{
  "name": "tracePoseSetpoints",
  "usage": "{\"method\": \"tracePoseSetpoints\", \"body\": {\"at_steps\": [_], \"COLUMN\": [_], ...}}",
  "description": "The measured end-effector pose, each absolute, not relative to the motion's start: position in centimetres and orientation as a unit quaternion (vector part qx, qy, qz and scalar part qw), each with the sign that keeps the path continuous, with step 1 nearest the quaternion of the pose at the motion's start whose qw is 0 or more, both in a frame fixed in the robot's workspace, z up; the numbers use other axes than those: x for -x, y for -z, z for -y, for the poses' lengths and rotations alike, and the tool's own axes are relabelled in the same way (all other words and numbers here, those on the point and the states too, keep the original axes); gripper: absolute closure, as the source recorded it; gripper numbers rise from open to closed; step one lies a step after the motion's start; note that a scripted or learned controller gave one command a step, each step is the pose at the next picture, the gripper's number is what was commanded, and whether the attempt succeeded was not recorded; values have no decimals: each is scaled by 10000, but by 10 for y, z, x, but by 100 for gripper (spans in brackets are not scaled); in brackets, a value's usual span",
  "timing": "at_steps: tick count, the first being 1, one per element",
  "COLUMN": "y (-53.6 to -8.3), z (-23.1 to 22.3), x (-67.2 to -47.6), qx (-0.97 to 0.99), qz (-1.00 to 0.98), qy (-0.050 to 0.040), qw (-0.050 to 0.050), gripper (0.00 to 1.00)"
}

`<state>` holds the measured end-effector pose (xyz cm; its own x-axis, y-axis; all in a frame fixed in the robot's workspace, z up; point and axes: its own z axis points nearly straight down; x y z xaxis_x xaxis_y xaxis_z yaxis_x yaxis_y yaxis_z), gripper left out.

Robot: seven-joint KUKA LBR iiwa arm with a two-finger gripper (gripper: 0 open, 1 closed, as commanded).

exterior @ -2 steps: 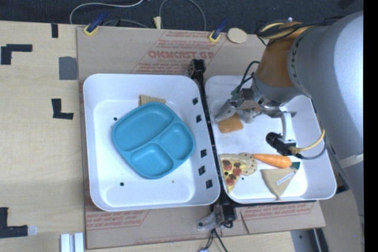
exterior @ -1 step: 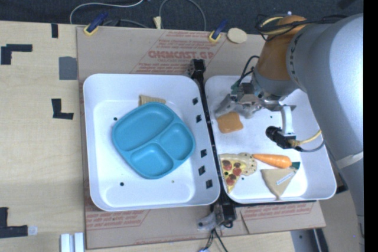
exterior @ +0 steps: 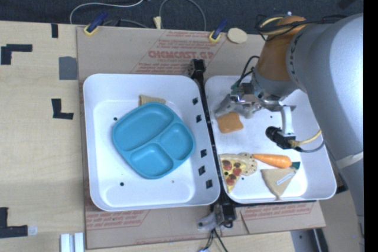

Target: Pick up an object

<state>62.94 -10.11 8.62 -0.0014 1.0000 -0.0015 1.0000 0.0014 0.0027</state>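
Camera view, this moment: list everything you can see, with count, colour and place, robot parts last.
Bins: 2, white, side by side on the cardboard sheet.
Divided plate: 1, blue, in the left bin.
Tan piece: 1, tan, left bin, partly under the plate's far edge.
Toast slice: 1, brown, right bin, by the gripper.
Pizza slice: 1, yellow with red spots, right bin, near edge.
Carrot: 1, orange, right bin, beside the pizza.
Wedge: 1, pale tan, right bin's near corner.
Cardboard sheet: 1, brown, under the bins.
Clamps: 2, blue and yellow, on the cardboard's far edge.
Arm: 1, grey with an orange band, from the right.
Gripper: 1, metal, low over the right bin next to the toast.
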Motion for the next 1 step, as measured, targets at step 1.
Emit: {"method": "tracePoseSetpoints", "body": {"at_steps": [1], "y": [-86], "z": [103], "x": [-633], "qx": [-7063], "qz": [-7079], "qy": [-4], "qw": [-1], "gripper": [0]}}
